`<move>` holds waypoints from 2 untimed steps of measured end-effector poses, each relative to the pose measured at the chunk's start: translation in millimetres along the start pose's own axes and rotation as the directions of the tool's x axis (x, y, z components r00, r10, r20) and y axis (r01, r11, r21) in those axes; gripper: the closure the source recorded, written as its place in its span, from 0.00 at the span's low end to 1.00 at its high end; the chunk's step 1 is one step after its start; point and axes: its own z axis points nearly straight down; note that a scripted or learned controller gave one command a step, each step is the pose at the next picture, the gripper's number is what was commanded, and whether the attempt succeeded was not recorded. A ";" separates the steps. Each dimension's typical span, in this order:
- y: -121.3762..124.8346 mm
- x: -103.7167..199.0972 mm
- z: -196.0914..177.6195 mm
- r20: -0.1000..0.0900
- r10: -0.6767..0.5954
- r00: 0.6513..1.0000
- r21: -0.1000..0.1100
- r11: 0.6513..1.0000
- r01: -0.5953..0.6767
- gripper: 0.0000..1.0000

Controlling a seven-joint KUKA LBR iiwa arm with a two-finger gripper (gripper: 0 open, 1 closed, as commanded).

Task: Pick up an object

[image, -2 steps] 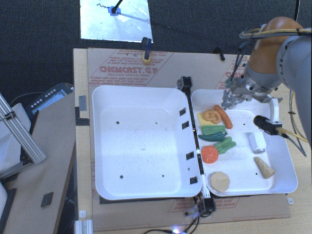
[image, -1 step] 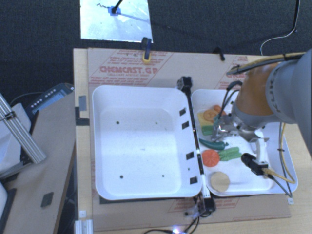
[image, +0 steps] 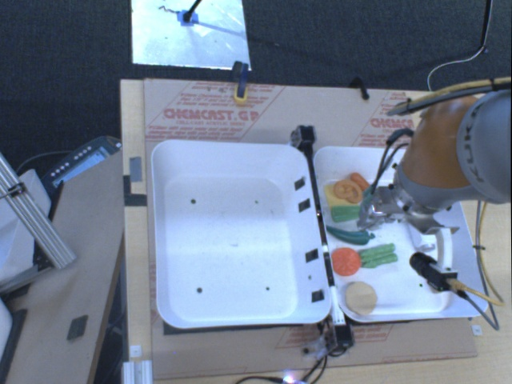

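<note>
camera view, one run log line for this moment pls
arm: over right bin | gripper: low among toys, by dark green piece | grasp: unclear | left bin: no toys seen

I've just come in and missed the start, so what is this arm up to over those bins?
A grey and orange robot arm reaches in from the right over the right bin, which holds toy food. Its gripper is down among an orange piece, a green block and a dark green pod. Nothing appears lifted yet. The left bin sits beside it.
</note>
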 end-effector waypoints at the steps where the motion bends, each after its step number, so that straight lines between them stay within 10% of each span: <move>1: -50.6 -3.4 51.5 0.000 0.002 1.000 0.004 1.000 -0.002 1.00; 2: 2.8 -28.8 48.8 0.004 -0.004 1.000 -0.006 1.000 0.004 1.00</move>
